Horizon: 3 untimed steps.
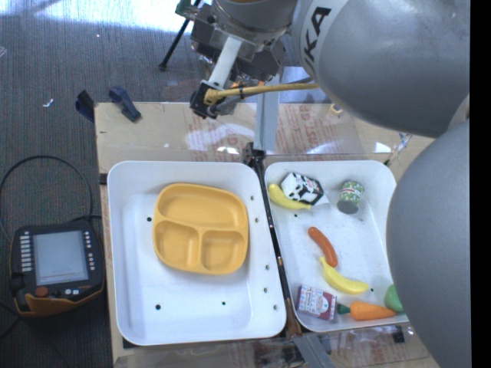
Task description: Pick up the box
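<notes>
green item (394,297): half behind arm (430,244) | right bin (360,240): far edge behind arm

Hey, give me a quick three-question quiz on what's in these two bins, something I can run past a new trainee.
1. True or false: the yellow divided plate is the one thing lying in the left bin.
2. Which thing does the black-and-white box lie against? A: a banana. B: the carrot. C: the can.
3. How many bananas share the right bin with the red box?

Key: 1 true. 2 A. 3 two.
</notes>
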Available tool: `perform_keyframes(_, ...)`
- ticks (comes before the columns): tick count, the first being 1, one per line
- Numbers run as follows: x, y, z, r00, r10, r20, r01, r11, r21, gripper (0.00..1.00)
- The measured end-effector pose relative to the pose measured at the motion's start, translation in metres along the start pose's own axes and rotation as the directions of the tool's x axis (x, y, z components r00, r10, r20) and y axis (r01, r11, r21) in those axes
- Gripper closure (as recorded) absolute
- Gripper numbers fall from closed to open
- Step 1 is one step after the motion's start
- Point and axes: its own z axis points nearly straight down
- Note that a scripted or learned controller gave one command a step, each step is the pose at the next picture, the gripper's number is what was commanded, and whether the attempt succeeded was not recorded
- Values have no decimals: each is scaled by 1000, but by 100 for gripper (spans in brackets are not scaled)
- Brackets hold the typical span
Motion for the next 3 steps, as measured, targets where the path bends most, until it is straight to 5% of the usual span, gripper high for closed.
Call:
perform_keyframes(1,24,-13,0,982,-189,0,189,982,0,100)
perform_keyframes(3,25,-14,0,963,-270,1,270,963,1,100)
